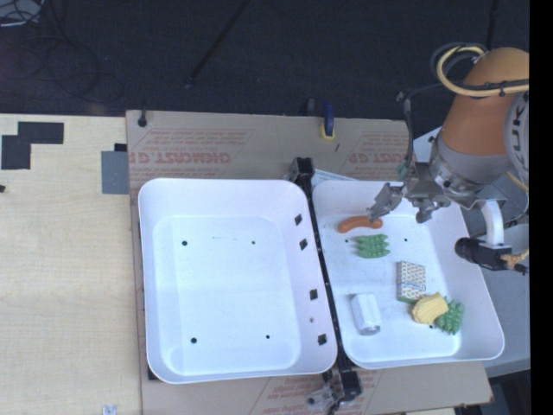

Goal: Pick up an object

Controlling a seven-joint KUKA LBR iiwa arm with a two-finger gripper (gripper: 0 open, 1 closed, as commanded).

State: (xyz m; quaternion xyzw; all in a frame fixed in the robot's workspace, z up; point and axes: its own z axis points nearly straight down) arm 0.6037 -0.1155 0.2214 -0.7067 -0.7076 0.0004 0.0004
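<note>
The right bin holds several small objects. An orange carrot-like piece lies near its far side, with a green pea pod just in front of it. Farther forward are a checkered block, a yellow corn cob with green leaves and a white cylinder. My gripper hangs over the bin's far part, just right of and above the carrot. Its fingers are spread apart with nothing between them.
The left bin sits beside the right one, with a black clamp strip between them. Both rest on a cardboard sheet. The grey and orange arm comes in from the upper right.
</note>
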